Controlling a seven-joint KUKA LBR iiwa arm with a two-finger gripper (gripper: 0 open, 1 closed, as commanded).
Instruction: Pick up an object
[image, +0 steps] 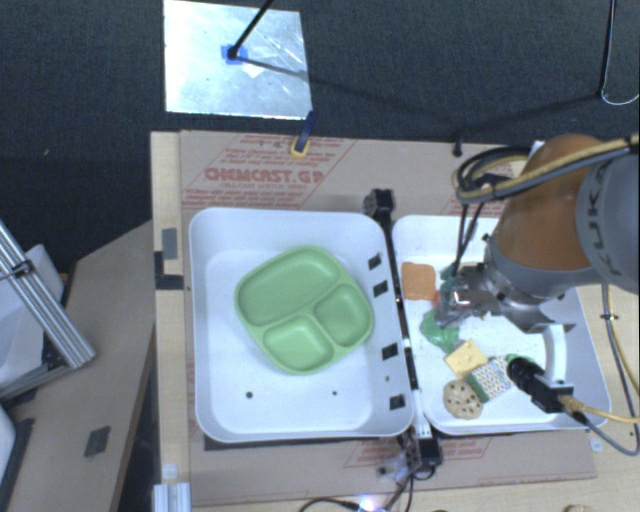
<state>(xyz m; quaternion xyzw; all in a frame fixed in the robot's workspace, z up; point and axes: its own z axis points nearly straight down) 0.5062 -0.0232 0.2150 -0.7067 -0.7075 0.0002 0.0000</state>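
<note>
Where the grey arm reaches in from the right, its gripper (455, 305) hangs low in the right bin (425, 235) over a crumpled green item (437, 331); whether it grips anything cannot be told. Close around lie an orange square slab (419, 282), a yellow cheese-like wedge (465, 357), a round brown speckled cookie (462, 398) and a small dotted green-and-white block (490, 379). The left bin (215, 300), smooth white plastic, holds a glossy pale-green divided plate (304, 308) with three compartments.
</note>
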